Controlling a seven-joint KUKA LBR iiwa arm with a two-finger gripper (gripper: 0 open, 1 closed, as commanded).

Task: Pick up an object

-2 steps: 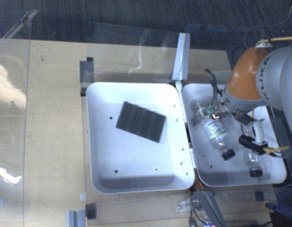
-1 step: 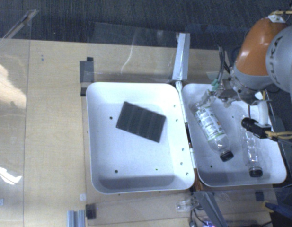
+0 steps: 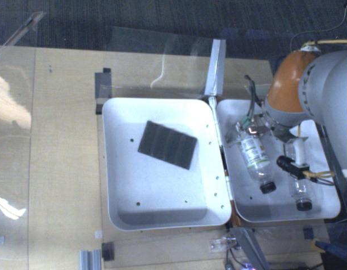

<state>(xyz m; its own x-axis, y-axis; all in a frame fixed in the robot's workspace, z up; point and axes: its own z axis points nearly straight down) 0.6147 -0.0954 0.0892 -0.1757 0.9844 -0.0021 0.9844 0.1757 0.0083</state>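
A clear plastic bottle [image 3: 255,154] with a black cap [image 3: 267,187] lies in the right bin [image 3: 325,210], cap toward the front. A second clear bottle [image 3: 299,190], also black-capped, lies to its right, partly under the arm. In the left bin [image 3: 120,207] a dark grey flat rectangular pad [image 3: 167,144] rests at a slant. My gripper [image 3: 250,126] is low in the right bin, at the far end of the first bottle. The grey wrist and its orange band [image 3: 288,86] hide the bin's back right part.
A metal divider post [image 3: 215,66] stands behind the gap between the bins. A black fitting with a yellow cable [image 3: 294,169] hangs beside the arm over the right bin. Wooden bench [image 3: 55,167] stretches to the left, under a clear sheet.
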